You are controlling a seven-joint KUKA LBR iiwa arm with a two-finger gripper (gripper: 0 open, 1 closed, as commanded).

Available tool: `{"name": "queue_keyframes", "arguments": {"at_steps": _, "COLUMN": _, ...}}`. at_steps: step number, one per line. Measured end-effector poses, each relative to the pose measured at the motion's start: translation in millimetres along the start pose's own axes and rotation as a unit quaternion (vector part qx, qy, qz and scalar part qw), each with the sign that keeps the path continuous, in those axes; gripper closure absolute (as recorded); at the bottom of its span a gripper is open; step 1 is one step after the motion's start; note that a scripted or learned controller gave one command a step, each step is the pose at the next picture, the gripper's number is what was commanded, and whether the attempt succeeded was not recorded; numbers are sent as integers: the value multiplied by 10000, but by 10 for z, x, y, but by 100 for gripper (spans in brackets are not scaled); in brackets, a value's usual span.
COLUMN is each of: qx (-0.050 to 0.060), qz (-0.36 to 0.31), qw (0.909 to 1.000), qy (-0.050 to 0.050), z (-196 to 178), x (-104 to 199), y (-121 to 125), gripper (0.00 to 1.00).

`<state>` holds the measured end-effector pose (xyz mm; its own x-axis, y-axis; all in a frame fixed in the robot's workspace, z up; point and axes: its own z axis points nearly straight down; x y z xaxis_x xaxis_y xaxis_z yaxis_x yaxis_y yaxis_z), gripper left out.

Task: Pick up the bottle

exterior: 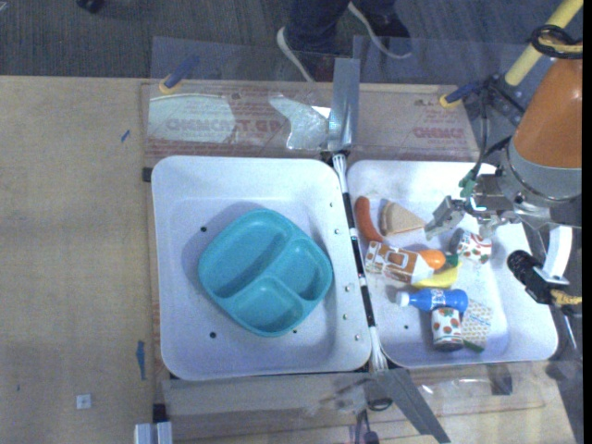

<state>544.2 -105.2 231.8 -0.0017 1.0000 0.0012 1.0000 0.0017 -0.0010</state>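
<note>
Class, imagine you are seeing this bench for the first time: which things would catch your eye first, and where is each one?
The big teal divided tray draws the eye first, lying alone in the left bin. Next comes the cluster in the right bin: a blue bottle on its side with a white cap, a strawberry-patterned can just below it, and a sausage near the divider. The claw hangs over that bin's upper part.

I am watched by 1 camera, fixed above the bench (65, 248) and tilted down, taking in both white bins: the left bin (176, 340) and the right bin (527, 340). My arm (555, 128) enters from the right. The floor shows at the far edge.
</note>
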Motion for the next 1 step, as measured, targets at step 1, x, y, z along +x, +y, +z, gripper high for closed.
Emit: {"name": "queue_keyframes", "arguments": {"at_steps": 1, "qx": -15, "qz": 249, "qw": 9997, "qy": -7, "z": 1078, "x": -303, "y": -300, "gripper": 0}}
